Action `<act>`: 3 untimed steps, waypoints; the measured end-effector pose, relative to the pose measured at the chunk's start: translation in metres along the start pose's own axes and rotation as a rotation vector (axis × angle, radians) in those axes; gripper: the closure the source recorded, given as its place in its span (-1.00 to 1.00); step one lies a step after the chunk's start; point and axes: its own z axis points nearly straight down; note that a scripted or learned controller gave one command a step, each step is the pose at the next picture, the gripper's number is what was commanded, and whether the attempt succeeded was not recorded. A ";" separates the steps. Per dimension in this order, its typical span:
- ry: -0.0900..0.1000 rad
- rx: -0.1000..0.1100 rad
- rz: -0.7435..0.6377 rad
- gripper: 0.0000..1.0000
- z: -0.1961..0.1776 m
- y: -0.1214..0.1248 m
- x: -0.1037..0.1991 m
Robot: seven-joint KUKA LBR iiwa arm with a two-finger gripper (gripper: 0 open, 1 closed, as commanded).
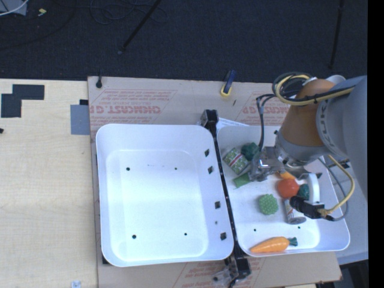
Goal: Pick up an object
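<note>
Two white bins (157,138) on cardboard (144,104), pale wooden bench (42,191)

Grey arm (336,119) over right bin (336,242), gripper (259,168) low by green can (235,158), toy carrot (273,245), green ball (268,204), left bin (108,191) alongside.

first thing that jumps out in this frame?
The grey arm with its orange band, reaching in from the right over the right bin, its end effector low among a cluster of small toys. Brightest there are the orange carrot near the bin's front edge and a red-orange ball beside a green knobbly ball. The left bin sits alongside it.
</note>
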 end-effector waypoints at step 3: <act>-0.004 -0.007 0.003 1.00 -0.127 0.028 -0.028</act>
